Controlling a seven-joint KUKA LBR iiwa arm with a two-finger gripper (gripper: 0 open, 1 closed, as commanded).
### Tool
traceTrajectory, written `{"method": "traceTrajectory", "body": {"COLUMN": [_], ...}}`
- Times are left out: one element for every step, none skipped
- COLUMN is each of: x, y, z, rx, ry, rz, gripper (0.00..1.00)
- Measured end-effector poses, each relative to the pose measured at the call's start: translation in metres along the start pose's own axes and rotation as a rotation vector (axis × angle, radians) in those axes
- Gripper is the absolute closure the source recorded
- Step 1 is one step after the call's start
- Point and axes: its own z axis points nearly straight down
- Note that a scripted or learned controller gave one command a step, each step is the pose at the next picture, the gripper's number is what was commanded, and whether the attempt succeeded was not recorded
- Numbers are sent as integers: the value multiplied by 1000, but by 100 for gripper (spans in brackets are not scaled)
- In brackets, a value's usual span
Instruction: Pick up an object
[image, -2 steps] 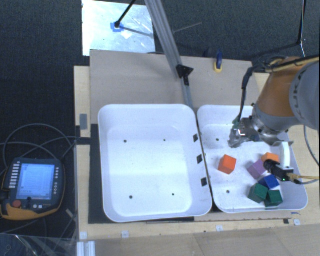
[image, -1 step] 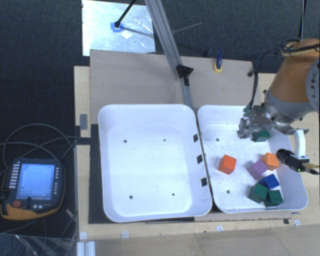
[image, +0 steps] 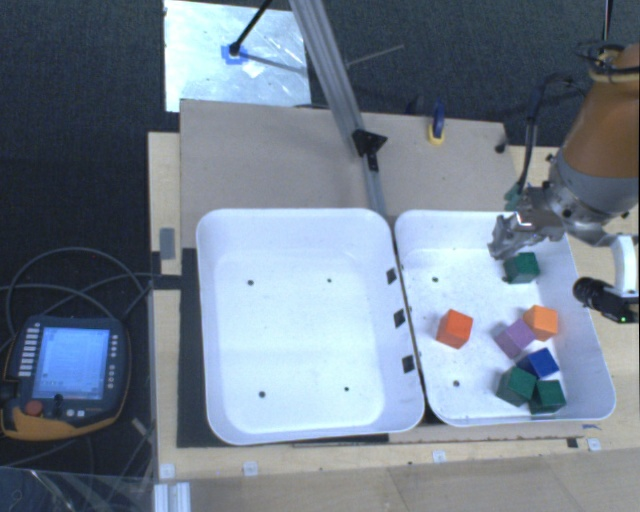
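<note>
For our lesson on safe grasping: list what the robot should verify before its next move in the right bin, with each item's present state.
1. End effector above the right bin: ok.
2. Green cube lies just beside the end effector: ok.
3. Cube held between fingers: cannot tell.
4. Green cube stands apart from the orange cube: ok.
5. Clustered cubes sit away from the end effector: ok.

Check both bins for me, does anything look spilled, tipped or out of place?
Nothing stands out. The blocks all sit inside the right bin, mostly bunched at its near right corner, with one orange block apart. The claw hangs beside a green block.
</note>
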Motion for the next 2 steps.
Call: {"method": "traceTrajectory", "body": {"x": [42, 99], "y": [-4, 1], "z": [6, 15], "rx": [6, 7], "ry": [2, 4], "rz": [-4, -5], "gripper": [100, 100]}}
